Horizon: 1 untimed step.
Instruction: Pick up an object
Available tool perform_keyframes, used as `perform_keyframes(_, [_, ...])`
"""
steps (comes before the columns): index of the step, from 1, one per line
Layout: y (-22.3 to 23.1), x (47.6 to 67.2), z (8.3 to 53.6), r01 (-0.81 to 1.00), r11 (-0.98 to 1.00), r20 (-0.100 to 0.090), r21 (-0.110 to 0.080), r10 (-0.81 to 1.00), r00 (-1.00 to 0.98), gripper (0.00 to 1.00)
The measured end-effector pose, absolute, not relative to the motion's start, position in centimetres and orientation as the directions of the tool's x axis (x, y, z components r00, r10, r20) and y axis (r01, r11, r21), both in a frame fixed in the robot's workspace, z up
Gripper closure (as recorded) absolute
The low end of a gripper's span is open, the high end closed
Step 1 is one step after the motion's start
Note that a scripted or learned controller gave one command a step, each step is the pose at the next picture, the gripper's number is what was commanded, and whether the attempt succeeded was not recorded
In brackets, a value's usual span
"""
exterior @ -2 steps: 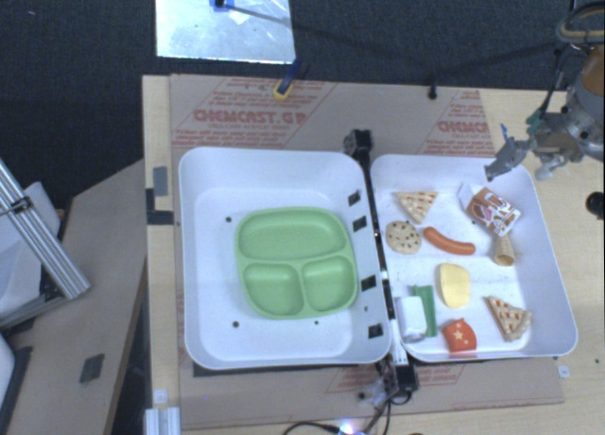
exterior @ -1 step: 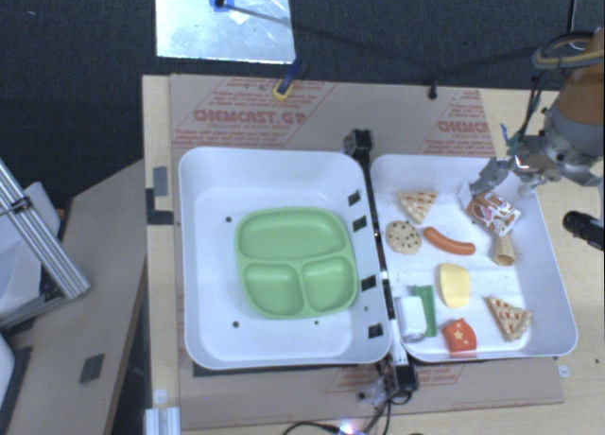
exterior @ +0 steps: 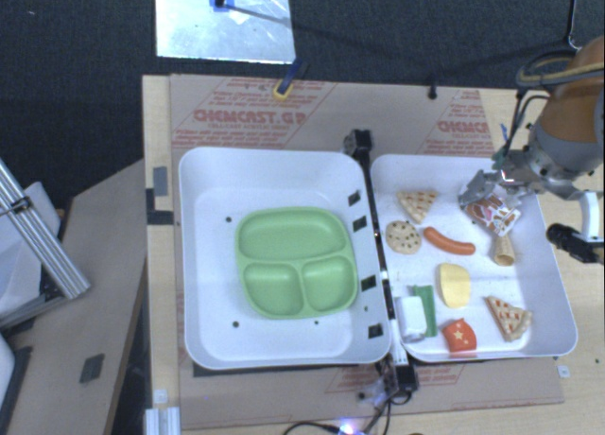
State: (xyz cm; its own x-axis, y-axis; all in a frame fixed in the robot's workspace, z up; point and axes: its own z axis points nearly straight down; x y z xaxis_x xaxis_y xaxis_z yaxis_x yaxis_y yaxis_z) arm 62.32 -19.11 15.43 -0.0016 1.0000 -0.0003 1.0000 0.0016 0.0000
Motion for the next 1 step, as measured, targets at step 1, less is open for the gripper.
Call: perform_keyframes(1, [-18.49, 63.33, 12.88, 1.0, 0.005, -0.006, 0.024, 1.0, -0.005, 0.0])
